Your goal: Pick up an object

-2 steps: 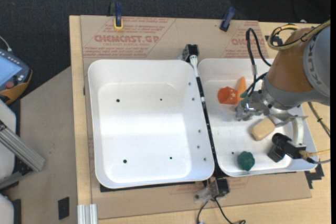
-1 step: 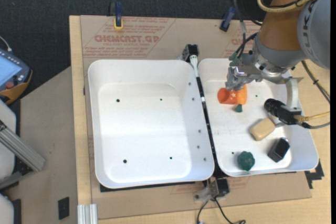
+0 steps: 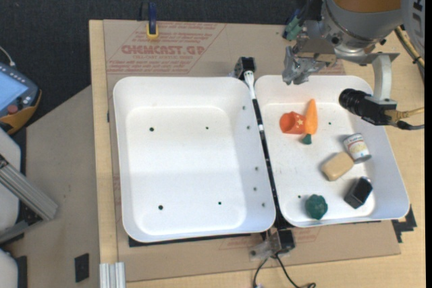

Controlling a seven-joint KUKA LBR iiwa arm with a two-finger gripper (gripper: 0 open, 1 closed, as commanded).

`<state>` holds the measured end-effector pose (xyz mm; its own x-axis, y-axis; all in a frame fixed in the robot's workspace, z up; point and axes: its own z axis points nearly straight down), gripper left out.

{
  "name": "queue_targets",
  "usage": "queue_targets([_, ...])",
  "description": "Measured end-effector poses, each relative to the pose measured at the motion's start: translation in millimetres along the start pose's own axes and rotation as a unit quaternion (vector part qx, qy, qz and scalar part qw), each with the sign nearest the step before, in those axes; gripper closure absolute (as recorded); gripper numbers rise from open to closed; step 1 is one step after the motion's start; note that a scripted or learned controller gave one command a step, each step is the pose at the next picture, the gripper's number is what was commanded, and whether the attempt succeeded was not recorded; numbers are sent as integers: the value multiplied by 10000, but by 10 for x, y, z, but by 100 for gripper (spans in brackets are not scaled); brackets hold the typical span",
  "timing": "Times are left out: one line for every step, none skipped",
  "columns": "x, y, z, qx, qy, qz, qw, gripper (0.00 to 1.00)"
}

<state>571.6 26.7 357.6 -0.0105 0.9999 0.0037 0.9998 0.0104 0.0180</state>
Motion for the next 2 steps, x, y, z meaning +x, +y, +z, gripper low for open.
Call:
queue_targets([-194,-644,1138,168,-16,72,9998,100])
queue_targets([-241,-589,925,74,-23,55,10000,100])
